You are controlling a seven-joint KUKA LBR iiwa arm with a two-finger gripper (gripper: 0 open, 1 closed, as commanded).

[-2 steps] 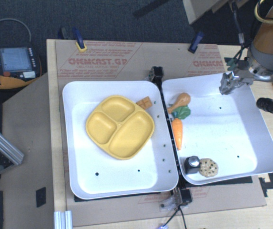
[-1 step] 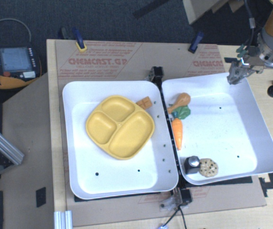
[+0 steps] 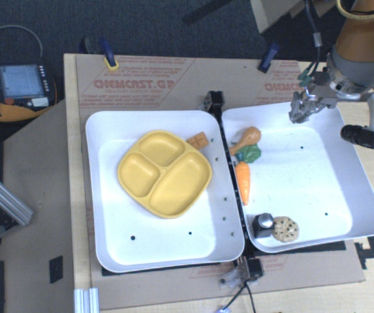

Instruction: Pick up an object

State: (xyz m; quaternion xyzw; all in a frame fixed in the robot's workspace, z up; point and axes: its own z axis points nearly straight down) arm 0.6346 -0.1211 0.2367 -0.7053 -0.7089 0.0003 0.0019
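My gripper [image 3: 299, 113] hangs over the far edge of the right bin [image 3: 330, 175], with nothing visible between its fingers. Along that bin's left wall lie a chicken drumstick [image 3: 247, 137], a green leafy piece [image 3: 248, 153] and an orange carrot [image 3: 243, 182]. At the bin's near left corner sit a small black and silver object [image 3: 263, 223] and a chocolate chip cookie [image 3: 284, 229]. All of these lie well to the left of and nearer than the gripper.
The left bin [image 3: 108, 207] holds a yellow divided plate [image 3: 164, 173] and a small brown block [image 3: 198, 140] at the plate's far right. A black clamp [image 3: 213, 100] sits between the bins at the far side. A teach pendant [image 3: 18, 87] rests off the bench at the left.
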